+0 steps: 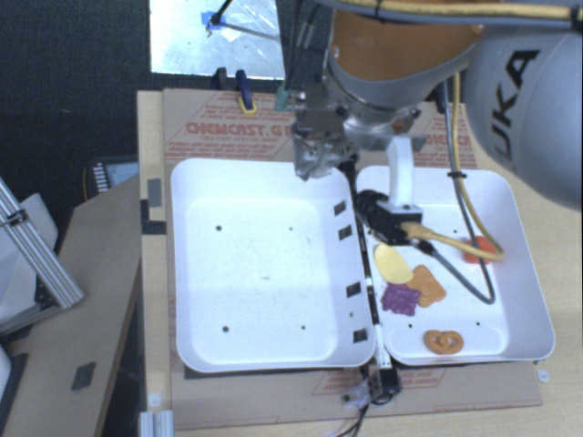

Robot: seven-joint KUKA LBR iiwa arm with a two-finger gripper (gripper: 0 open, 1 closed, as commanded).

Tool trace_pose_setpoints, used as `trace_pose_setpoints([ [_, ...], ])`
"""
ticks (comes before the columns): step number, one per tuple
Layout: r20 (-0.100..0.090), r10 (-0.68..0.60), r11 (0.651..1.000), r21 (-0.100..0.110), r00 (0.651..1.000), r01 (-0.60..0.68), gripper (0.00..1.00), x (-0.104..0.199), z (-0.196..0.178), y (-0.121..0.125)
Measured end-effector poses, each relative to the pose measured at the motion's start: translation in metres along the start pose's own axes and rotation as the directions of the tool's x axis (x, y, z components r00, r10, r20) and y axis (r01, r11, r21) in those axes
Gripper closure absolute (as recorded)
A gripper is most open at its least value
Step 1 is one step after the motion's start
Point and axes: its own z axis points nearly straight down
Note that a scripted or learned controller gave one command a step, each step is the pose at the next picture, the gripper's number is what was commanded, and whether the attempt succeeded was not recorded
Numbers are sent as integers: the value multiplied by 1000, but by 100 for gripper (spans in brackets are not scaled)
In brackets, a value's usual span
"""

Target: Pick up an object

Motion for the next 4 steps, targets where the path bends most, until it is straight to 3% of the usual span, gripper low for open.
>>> trace_pose_setpoints([
  [1, -6, -6, 1000, -16, 1000, 6, 100, 41, -115, 38],
  [2, 3, 4, 1000, 8, 1000, -4, 100, -8, -12, 14],
  [3, -5, -7, 1000, -16, 1000, 7, 100, 46, -114, 77],
  [4, -2, -6, 1000, 0, 1000, 6, 100, 47, -109, 9],
])
